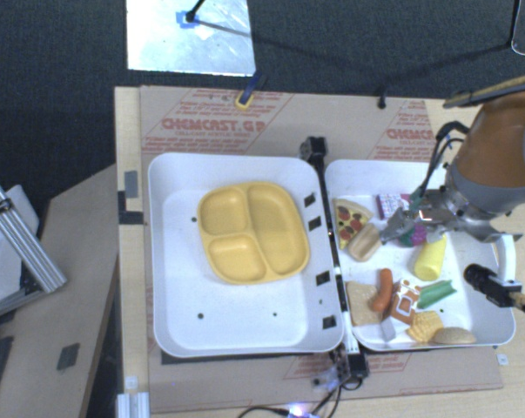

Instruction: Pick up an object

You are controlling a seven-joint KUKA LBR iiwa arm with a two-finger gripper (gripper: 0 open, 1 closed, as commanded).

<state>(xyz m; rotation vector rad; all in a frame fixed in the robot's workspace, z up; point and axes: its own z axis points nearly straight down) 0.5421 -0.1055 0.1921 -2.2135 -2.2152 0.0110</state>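
Note:
The right bin (481, 313) holds several toy foods. A pizza slice (351, 218) and a tan bread roll (364, 243) lie at its left. A purple packet (389, 204) sits at the back, a yellow piece (430, 258) in the middle. Toward the front are a red sausage (383, 290), a green piece (434, 293), a waffle (425, 325) and a beige lump (454, 335). My gripper (407, 226) hangs low over the bin's middle, between the bread roll and the yellow piece, just in front of the purple packet. Something small and green shows at its tip.
The left bin (175, 312) holds a yellow divided plate (252, 232). A black hinged divider (327, 233) runs between the bins. A black and white fitting (493, 281) on the arm overhangs the right bin's right side. Cardboard (210, 120) lies under both bins.

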